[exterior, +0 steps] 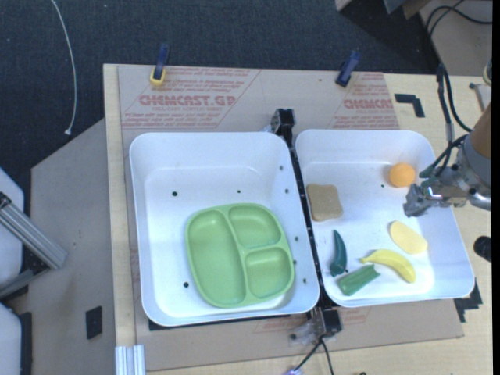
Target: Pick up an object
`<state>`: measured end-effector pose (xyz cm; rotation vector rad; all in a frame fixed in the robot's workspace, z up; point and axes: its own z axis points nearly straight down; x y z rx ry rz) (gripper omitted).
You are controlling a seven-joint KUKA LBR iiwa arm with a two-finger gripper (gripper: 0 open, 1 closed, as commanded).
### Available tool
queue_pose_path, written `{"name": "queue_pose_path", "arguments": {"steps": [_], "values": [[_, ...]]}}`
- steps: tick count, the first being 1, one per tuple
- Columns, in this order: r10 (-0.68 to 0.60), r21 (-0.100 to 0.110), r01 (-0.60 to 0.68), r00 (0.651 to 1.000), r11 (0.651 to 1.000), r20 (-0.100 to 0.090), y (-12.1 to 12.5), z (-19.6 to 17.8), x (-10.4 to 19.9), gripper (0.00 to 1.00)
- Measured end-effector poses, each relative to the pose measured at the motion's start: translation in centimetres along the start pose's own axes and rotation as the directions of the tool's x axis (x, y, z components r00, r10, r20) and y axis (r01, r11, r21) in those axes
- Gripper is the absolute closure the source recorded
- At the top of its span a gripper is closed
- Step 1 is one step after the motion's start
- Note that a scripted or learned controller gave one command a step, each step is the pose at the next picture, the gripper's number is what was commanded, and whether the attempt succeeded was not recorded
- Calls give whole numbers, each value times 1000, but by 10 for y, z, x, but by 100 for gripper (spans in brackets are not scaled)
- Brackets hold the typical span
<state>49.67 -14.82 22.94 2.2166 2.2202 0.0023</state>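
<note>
Two shallow white bins sit side by side on my bench; the left bin [148,209] holds a green divided plate [239,253]; the right bin [367,143] holds the loose objects. My gripper [416,201] hovers over the right bin's right side, just below an orange ball [402,175] and above a pale yellow piece [408,237]; whether it is open or closed, I cannot tell. Nearby lie a yellow banana [393,263], a green block [358,279], a dark green pepper [338,253] and a tan slab [324,201].
</note>
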Motion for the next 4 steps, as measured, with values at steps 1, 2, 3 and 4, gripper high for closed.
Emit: {"name": "queue_pose_path", "arguments": {"steps": [1,2,3,4], "values": [[-3,1,3,1000,1000,-2,9,-7,46,100],[-4,1,5,1000,1000,-2,30,-4,95,100],[-3,2,3,1000,1000,-4,37,-12,144,100],[-1,2,1,1000,1000,-1,52,1,195,100]]}}
